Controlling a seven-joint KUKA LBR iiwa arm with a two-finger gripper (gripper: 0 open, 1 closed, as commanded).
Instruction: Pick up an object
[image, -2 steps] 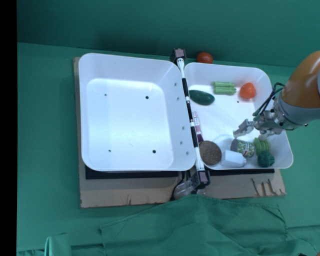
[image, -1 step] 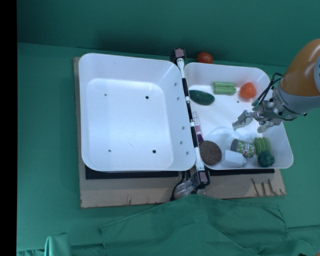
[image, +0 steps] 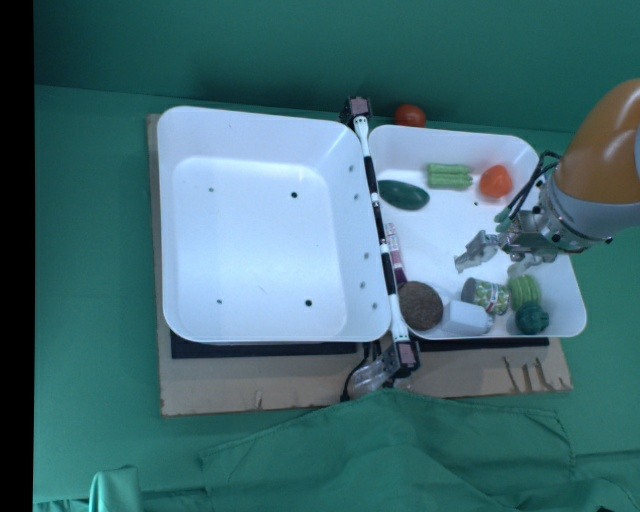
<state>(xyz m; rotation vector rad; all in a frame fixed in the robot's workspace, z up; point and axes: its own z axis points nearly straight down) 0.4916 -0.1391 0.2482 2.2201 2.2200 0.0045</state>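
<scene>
Green cloth (image: 400, 455) drapes nearest; in the right bin (image: 560, 300) the small can (image: 486, 296) lies near the front wall, judged light, rigid and slippery, best gripped across its body, below the pincer (image: 497, 252), open and empty.

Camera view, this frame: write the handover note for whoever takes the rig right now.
Gripper: over the right bin, fingers spread, nothing between them.
Right bin holds: dark green oval, light green ridged piece, orange-red ball, brown disc, small can, white block, green ridged round, dark teal lump.
A red ball lies outside, behind the bin.
Done: nothing picked yet.
Left: descend, close on one object, lift. The can sits nearest.
</scene>
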